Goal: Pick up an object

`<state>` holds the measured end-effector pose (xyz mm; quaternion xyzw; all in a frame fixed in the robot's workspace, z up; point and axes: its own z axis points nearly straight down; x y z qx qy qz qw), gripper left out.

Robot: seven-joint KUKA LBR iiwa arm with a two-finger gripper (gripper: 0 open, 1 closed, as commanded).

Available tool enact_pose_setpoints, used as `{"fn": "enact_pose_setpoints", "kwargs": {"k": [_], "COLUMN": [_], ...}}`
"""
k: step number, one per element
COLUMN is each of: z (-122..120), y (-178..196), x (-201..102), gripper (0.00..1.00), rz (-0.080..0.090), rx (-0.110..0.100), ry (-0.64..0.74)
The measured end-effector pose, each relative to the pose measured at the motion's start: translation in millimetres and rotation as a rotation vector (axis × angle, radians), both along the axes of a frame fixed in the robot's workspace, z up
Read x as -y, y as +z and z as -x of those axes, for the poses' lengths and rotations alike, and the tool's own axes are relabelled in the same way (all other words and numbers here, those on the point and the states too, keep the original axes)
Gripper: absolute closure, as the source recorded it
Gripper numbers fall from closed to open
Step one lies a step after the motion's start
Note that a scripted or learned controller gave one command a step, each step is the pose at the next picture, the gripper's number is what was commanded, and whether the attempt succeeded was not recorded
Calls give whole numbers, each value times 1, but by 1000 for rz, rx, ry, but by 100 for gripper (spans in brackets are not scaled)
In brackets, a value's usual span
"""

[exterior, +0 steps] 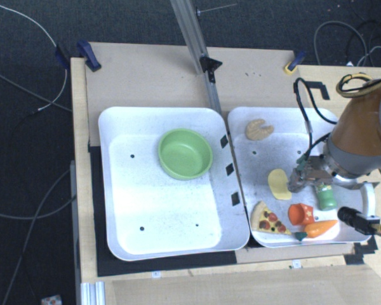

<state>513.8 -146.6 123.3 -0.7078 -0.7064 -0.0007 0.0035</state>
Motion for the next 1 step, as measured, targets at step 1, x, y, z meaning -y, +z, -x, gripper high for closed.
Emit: {"fn": "enact_pose_setpoints", "kwargs": {"k": [1], "z": [-13], "y": [59], "x": [0], "gripper": [100], "rz": [6], "rx": [13], "ry": [4]}}
